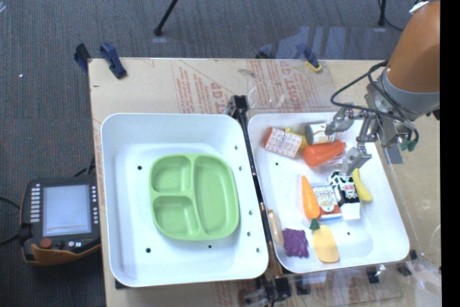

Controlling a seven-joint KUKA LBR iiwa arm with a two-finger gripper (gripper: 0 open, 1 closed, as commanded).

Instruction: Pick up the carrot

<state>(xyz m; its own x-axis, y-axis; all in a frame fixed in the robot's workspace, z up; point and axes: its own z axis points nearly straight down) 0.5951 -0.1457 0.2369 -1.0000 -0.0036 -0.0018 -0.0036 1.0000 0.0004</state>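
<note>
The desk (pixel 180 83) is a tan board printed with red lettering, bearing two shallow white bins with rounded corners and smooth, glossy walls.

Left bin (pixel 122 133): holds one pale green plate (pixel 194 196), matte plastic, rounded-rectangular, divided into three compartments.

Right bin (pixel 392 219): holds a cluster of toy food. The carrot (pixel 310 198) lies near the bin's middle, a smooth orange tapered cone, its green stub end pointing toward the near edge, just beside a small printed carton (pixel 328 199). Above it lies a red-orange pepper-like piece (pixel 323 152), glossy and rounded. A flat printed snack packet (pixel 282 142) sits toward the far left corner, with a small grey tin (pixel 317 132) beside it. A black-and-white box (pixel 346 188) and a yellow banana (pixel 361 185) lie at the right. Near the front edge are a knobbly purple grape bunch (pixel 295 242) and a smooth yellow rounded piece (pixel 326 246).

The gripper (pixel 346 138) hangs over the far right part of this bin, metallic grey below the arm's orange band. Its two fingers (pixel 356 157) stand spread apart with nothing between them, one by the tin and one just right of the pepper-like piece. The carrot lies apart from them, untouched.

A handheld pendant (pixel 61 216) with a grey screen rests on the ribbed dark carpet at left.
</note>
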